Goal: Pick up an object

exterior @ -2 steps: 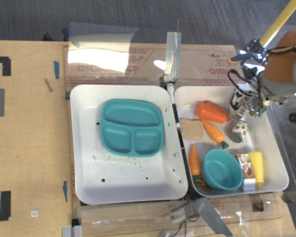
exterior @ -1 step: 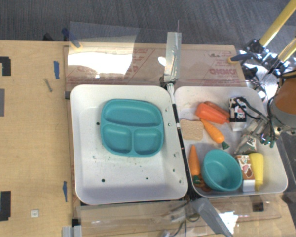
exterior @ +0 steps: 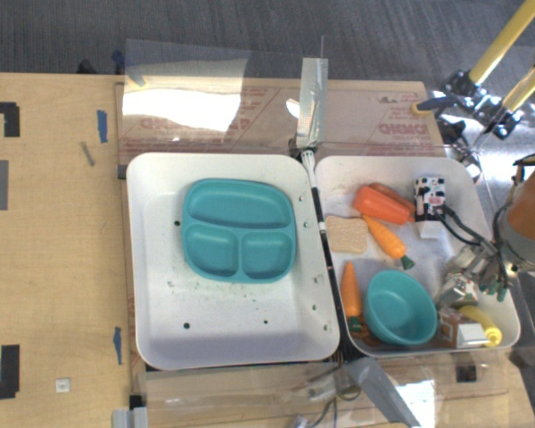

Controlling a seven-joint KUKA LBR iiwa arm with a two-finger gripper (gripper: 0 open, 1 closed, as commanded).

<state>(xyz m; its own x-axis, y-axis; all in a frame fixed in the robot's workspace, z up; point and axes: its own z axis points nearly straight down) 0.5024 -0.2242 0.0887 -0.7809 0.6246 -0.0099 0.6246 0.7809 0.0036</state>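
- My pincer point(exterior: 468, 279) sits low at the right side of the right bin point(exterior: 339, 172), amid a tangle of cables and metal parts; whether it is spread or pressed together I cannot tell, and I see nothing held in it.
- Nearest to me is the teal bowl point(exterior: 399, 306), just to my left, upright with its mouth open to the camera.
- Toward the bin's near right corner, close beside me, lies a small yellow and white piece point(exterior: 477, 333); what it is I cannot make out.
- Further left and toward the far wall lie the orange pepper point(exterior: 383, 204) and a carrot point(exterior: 388, 240), the carrot's long axis running on a slant from upper left to lower right, its green tip pointing toward me.
- A second carrot point(exterior: 349, 290) lies along the left wall, lengthwise, beyond the bowl.
- The left bin point(exterior: 152, 266) carries a teal divided plate point(exterior: 239, 230), well apart from me.
- I judge the bowl's rim or the slanted carrot the likeliest reach, a short move left.
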